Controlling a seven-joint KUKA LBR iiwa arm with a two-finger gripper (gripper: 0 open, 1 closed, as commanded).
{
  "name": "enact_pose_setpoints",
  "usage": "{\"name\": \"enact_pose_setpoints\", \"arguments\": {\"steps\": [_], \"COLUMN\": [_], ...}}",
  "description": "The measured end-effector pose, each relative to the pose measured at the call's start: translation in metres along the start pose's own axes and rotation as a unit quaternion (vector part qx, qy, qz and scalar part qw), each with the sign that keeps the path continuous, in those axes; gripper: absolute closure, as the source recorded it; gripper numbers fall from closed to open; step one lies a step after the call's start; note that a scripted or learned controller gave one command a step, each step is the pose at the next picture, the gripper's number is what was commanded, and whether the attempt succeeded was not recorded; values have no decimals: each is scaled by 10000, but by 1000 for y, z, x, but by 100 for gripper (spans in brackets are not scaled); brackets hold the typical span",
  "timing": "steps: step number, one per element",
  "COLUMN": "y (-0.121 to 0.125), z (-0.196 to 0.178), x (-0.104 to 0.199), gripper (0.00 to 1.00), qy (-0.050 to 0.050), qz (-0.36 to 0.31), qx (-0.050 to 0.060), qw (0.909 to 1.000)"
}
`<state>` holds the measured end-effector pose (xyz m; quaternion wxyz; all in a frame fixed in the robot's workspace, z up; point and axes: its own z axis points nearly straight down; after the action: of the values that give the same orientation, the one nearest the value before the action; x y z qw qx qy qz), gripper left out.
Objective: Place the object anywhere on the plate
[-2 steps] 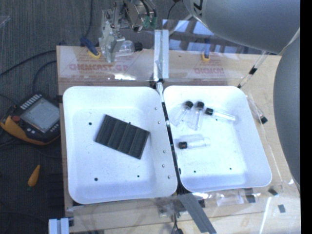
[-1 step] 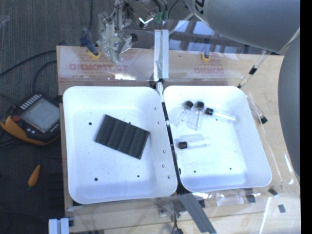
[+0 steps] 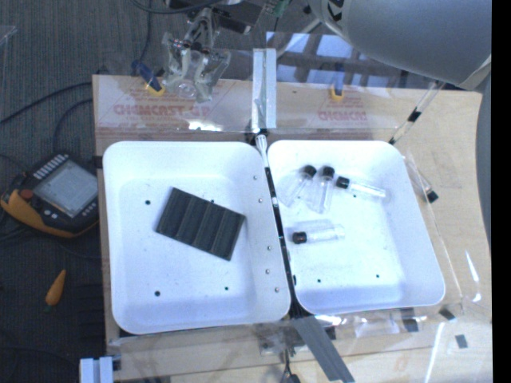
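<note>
Several clear vials with black caps lie in the right bin (image 3: 415, 238). Two of them (image 3: 299, 185) (image 3: 323, 191) sit side by side near the bin's back left, a third (image 3: 363, 188) lies just to their right, and another (image 3: 319, 233) rests alone closer to the middle. A dark grey ribbed plate (image 3: 200, 223) lies flat and slightly turned in the left bin (image 3: 128, 294). My gripper (image 3: 192, 61) hangs high beyond the back edge of the left bin, far from the vials and the plate. Nothing is visibly held in it.
The grey arm (image 3: 407, 14) fills the top right corner above the right bin. Cables run across the top. A handheld controller (image 3: 56, 194) lies on the floor left of the bench, with an orange tool (image 3: 54, 287) nearby. A metal divider (image 3: 275, 222) separates the bins.
</note>
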<state>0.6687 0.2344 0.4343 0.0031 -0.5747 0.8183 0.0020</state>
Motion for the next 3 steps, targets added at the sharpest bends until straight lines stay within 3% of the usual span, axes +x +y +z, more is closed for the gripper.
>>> {"name": "enact_pose_setpoints", "arguments": {"steps": [1, 2, 3], "y": [-2, -2, 69], "z": [16, 1, 70], "x": [7, 6, 25], "gripper": [100, 100, 100], "qy": [8, -8, 16], "qz": [-1621, -3929, -5003], "qx": [-15, -16, -39], "qw": [9868, 9196, 8658]}}
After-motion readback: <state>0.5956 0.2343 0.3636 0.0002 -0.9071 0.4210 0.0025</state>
